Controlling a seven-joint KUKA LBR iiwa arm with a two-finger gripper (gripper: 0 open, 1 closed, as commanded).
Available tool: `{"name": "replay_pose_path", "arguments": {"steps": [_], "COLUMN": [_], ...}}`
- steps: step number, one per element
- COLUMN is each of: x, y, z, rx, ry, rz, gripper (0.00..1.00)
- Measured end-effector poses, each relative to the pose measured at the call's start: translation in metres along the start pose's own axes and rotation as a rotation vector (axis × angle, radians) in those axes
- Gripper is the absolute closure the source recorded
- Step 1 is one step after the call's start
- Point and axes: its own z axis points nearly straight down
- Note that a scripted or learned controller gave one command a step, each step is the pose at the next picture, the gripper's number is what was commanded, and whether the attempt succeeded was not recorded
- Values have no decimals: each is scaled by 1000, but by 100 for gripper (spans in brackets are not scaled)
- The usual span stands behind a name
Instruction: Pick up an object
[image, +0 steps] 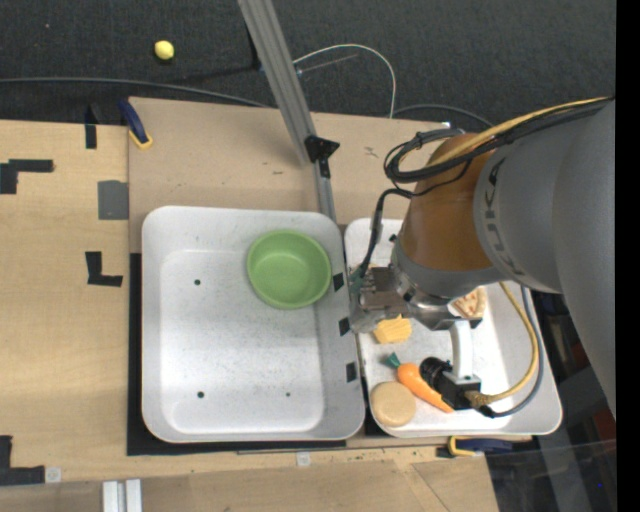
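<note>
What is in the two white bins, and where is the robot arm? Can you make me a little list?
left bin: one green bowl, near the far right corner
right bin: yellow piece, orange carrot, tan round piece, pale thing partly hidden by the arm
arm: reaches in over the right bin
gripper: low over the right bin's left side, right by the yellow piece
nearest thing to gripper: yellow piece

The only writing that can be made out is a run of dark block letters (487, 225) down the grey arm (560, 190), just beside its orange band (445, 215), foreshortened by the curve and only partly legible, seemingly the maker's name KUKA.
</note>
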Motion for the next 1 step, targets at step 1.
{"name": "replay_pose_path", "arguments": {"steps": [1], "x": [61], "y": [9], "z": [-1], "rx": [-1], "ry": [0], "rz": [-1], "gripper": [100]}}
